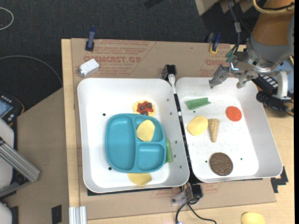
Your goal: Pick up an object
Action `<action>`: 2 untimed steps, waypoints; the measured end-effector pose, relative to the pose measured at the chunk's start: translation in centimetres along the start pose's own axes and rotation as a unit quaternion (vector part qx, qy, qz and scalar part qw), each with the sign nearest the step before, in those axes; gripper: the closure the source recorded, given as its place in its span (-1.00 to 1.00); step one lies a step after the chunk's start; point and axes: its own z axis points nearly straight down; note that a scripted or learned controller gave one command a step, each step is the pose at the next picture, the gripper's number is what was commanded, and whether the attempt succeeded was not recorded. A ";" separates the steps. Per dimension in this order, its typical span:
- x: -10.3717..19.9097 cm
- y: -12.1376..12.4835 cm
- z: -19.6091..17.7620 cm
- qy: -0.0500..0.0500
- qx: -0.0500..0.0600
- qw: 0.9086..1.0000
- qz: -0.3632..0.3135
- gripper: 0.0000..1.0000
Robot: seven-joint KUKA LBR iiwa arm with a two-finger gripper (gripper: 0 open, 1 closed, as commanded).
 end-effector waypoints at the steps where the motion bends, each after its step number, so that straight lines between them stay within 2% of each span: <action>1: 5.4 -1.1 -20.3 -0.001 -0.012 1.000 -0.003 -1.00; 2: 5.1 -1.1 -20.3 -0.002 -0.004 1.000 -0.001 1.00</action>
